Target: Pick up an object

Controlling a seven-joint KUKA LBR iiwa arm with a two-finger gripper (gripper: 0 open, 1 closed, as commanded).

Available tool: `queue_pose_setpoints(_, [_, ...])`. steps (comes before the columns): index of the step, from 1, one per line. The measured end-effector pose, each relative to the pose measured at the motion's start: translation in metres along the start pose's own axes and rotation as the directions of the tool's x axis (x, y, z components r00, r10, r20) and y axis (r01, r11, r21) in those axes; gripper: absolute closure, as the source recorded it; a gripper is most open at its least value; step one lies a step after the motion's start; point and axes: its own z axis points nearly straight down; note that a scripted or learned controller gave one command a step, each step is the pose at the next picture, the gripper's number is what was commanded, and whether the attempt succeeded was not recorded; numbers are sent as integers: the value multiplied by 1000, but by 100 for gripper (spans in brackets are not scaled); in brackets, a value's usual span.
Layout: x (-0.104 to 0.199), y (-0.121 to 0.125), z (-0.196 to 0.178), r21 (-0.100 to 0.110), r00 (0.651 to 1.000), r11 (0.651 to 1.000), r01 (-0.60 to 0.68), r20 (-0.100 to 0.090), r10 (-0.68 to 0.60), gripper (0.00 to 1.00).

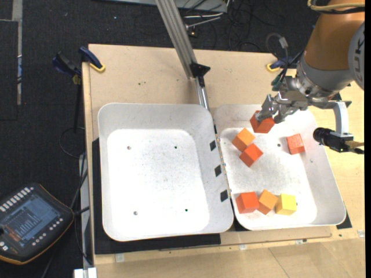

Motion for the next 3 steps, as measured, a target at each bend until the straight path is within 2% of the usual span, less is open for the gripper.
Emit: queue_pose_setpoints(3, [148,-41,42,1,1000,1000,0,0,0,100])
